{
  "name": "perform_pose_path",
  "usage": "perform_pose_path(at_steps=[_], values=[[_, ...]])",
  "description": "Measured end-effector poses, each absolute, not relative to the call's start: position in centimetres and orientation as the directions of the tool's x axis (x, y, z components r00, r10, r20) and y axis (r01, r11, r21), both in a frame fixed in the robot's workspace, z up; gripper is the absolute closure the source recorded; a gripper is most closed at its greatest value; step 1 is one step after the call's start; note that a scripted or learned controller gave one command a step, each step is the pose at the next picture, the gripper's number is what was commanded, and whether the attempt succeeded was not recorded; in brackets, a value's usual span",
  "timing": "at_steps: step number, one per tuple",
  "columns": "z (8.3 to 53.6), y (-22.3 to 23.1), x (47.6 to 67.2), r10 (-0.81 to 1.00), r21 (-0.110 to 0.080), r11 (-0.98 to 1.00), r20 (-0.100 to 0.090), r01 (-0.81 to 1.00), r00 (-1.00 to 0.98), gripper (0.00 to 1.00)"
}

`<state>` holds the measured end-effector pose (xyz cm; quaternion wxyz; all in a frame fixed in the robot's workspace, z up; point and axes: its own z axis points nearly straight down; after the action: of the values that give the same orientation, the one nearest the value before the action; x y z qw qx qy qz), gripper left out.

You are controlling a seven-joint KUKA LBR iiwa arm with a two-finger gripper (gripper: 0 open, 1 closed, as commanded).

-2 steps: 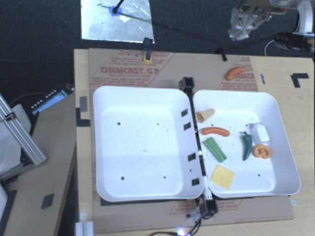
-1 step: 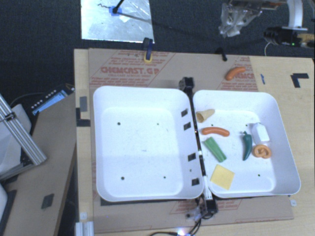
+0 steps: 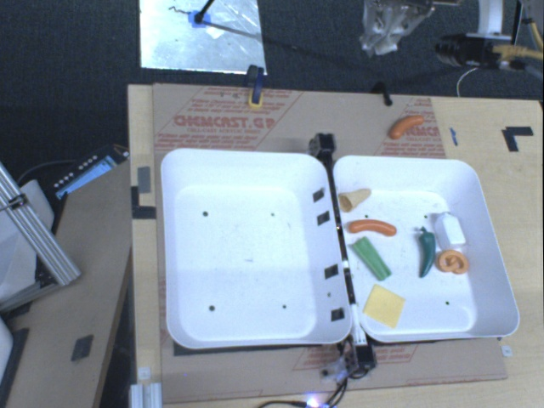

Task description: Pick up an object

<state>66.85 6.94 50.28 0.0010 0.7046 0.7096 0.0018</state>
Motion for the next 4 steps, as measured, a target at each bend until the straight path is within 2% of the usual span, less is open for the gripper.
perform_pose_path(at_steps=[1, 4], values=[[53.7, 9.8, 66.8, 1.0, 0.006, 0.007, 0.001, 1.0, -0.007, 1.0], [53.5, 16.2, 66.8, 1.0, 0.002, 0.006, 0.001, 1.0, -0.006, 1.0]])
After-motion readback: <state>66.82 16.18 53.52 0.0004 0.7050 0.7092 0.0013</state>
